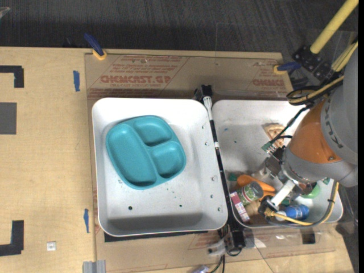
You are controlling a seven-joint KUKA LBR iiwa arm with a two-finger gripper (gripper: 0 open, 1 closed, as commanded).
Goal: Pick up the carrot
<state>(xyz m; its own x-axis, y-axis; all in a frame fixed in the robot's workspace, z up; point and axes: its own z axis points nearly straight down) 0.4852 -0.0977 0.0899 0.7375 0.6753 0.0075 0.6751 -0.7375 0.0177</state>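
Note:
The carrot (pixel 252 181) is a short orange piece lying in the right bin (pixel 239 127), near its left wall and just above a small can (pixel 251 194) with a green and red label. My gripper (pixel 273 177) hangs low over the bin's front half, immediately right of the carrot and close to it. The wrist and arm cover the tips, and nothing shows as held.
The left bin (pixel 114 209) holds a teal divided plate (pixel 146 150). In the right bin a wrapped bar (pixel 239 206) lies by the front left corner, a blue item (pixel 296 211) and a green item (pixel 316 190) sit under the arm, and a tan item (pixel 273 130) lies toward the back.

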